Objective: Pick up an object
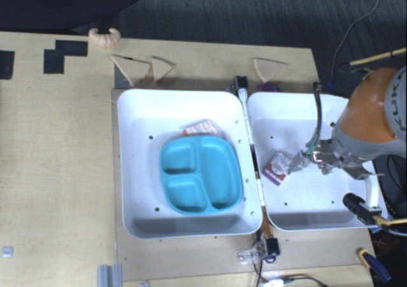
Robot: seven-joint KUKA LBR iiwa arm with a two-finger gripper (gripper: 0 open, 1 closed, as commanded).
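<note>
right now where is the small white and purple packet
The small white and purple packet lies in the right white bin, near its left wall, just left of the gripper in the camera view.

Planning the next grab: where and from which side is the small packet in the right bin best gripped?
Probably across the small packet's short width, coming straight down from above. It lies flat on the right bin floor, slightly skewed, clear of the walls, so both narrow edges look reachable. The gripper sits just to its right.
</note>
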